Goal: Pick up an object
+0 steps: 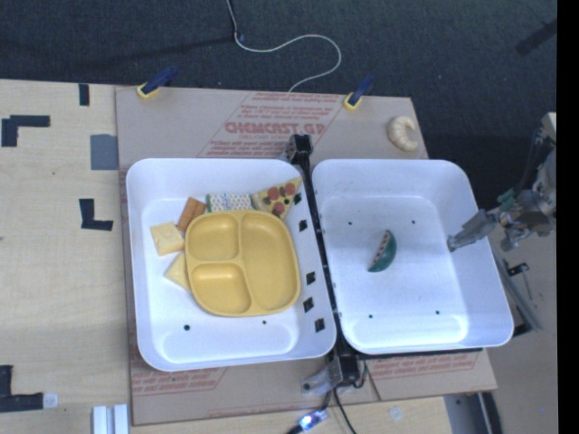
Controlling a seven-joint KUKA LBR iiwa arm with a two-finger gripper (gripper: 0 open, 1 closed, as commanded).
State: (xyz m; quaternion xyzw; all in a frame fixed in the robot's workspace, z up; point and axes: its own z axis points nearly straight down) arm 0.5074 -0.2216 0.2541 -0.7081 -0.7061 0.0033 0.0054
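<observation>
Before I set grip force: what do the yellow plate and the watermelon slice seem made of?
Yellow plate: likely hard moulded plastic, smooth with a soft sheen; one even colour, rounded divider ridges. Watermelon slice: probably a toy, plastic or rubber; flat green rind and red face, too small to tell which.

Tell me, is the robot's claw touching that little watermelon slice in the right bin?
Apart. The camera view shows the gripper at the right bin's right rim, with bare white floor between it and the watermelon slice.
</observation>
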